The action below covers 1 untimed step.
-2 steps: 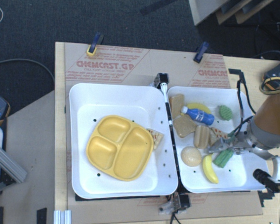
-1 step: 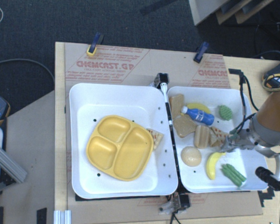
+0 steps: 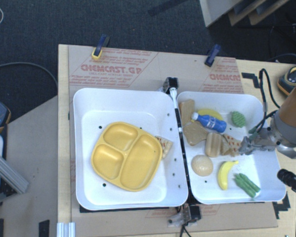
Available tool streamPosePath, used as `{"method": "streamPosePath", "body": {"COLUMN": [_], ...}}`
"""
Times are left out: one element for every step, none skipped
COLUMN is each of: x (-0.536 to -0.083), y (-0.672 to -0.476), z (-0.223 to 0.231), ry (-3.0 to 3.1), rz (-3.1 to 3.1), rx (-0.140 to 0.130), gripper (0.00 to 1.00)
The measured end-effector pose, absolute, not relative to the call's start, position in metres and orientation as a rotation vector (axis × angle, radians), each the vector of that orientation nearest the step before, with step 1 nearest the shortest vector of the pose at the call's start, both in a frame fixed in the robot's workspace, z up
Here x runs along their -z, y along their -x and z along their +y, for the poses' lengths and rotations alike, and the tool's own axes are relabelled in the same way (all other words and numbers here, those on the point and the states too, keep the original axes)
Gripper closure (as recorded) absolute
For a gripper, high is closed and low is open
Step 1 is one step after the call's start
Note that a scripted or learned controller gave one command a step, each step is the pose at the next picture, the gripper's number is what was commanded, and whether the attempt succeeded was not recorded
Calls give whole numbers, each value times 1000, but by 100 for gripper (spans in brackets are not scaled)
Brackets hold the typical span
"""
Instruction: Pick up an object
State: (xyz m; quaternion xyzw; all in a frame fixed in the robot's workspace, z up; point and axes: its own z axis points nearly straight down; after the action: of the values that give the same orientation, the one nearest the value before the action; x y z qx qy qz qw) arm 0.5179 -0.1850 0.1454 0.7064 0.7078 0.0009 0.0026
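The gripper [image 3: 246, 145] is hovering low in the right bin [image 3: 263, 193], its dark fingertips sitting just right of a waffle-patterned brown piece [image 3: 231, 143]; whether the fingers are released or clenched cannot be told from this angle, and nothing is showing between them. Behind it, the grey arm [image 3: 288, 130] is reaching in from the right edge of the scene.

The toy food is lying crowded around the fingertips. Just near of them a yellow banana [image 3: 225, 174] is curving toward the near wall, with a bundle of green beans [image 3: 246, 184] lying to its right. A round beige bun [image 3: 202, 165] is sitting left of the banana. Left of the waffle piece a tan bread slice [image 3: 213, 143] is leaning against another brown slab [image 3: 194, 134], and a taller tan piece [image 3: 186, 110] is standing at the far left corner of that bin. A blue-and-white bottle [image 3: 210, 123] is lying on its side across a yellow piece [image 3: 210, 115] — beside them, toward the far right, a bumpy green piece [image 3: 238, 119] is resting apart from the rest.

In the left bin [image 3: 85, 186] a yellow divided plate [image 3: 127, 155] is taking up the middle, with a small waffle-patterned wedge [image 3: 164, 143] poking out from under its right rim. Both bins are sitting on a cardboard-covered bench [image 3: 140, 70], held at the far edge by two clamps [image 3: 99, 47].
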Motion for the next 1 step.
{"method": "streamPosePath", "body": {"x": [-195], "y": [-525], "z": [-194], "ry": [-2215], "rz": [2217], "rx": [-4], "gripper": [100]}}
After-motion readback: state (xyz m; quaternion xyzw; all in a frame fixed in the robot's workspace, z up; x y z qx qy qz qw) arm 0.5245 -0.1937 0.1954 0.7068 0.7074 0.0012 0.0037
